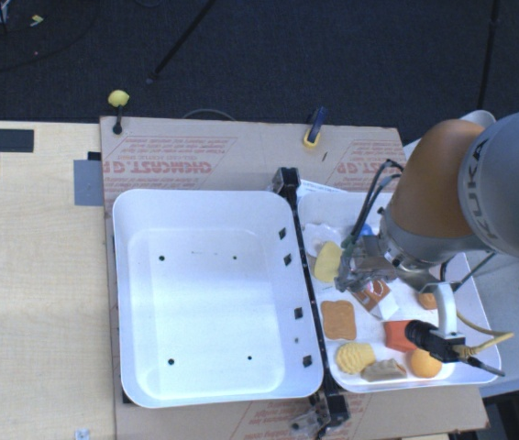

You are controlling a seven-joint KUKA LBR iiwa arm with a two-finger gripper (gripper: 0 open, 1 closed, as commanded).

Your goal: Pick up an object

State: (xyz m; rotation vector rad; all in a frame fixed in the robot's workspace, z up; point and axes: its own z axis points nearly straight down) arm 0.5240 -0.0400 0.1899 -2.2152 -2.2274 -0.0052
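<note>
Toy foods crowd the right bin (476, 385); a yellow block (327, 262) lies at nine o'clock of the tool (362, 278), whose opening cannot be told. A straight descent avoiding neighbours seems wisest.

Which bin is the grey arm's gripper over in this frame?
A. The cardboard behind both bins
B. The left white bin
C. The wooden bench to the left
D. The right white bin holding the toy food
D: the gripper hangs over the right white bin, beside a yellow block and above a flat brown square piece.
</note>
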